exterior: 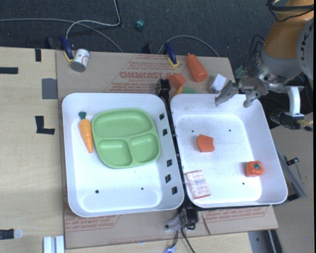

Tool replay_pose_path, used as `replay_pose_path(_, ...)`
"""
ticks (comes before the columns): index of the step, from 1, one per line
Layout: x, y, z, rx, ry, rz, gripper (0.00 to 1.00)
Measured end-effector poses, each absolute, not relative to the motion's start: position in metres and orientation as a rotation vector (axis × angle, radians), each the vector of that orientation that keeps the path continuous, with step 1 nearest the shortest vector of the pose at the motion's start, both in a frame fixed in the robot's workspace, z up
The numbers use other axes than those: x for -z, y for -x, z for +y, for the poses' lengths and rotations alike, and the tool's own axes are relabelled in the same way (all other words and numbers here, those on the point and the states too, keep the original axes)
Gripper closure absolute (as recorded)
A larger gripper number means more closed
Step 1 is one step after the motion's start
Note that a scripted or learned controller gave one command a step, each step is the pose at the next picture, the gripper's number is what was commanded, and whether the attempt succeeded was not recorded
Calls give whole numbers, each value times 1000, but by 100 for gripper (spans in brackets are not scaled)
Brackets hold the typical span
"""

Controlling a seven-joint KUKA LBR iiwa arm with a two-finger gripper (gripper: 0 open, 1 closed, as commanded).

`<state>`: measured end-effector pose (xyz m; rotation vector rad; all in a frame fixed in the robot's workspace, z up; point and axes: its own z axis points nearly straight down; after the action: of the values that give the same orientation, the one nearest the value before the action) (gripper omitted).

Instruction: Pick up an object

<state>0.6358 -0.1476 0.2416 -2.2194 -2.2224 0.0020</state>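
Your gripper [236,95] hangs over the right bin's [263,194] far rim, fingers spread wide with nothing between them.

Below and to the left of it in view, an orange block [205,143] lies on the bin floor; a tomato [254,168] sits farther down, toward the near right corner, and a card [197,184] rests at the near left edge. Well left of the gripper, the left bin [116,202] holds a green tray [126,137] with a carrot [86,133] just beside it.
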Motion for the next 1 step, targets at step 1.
replay_pose_path(1, -145, -593, -117, -3, 2218, -2221, 0)
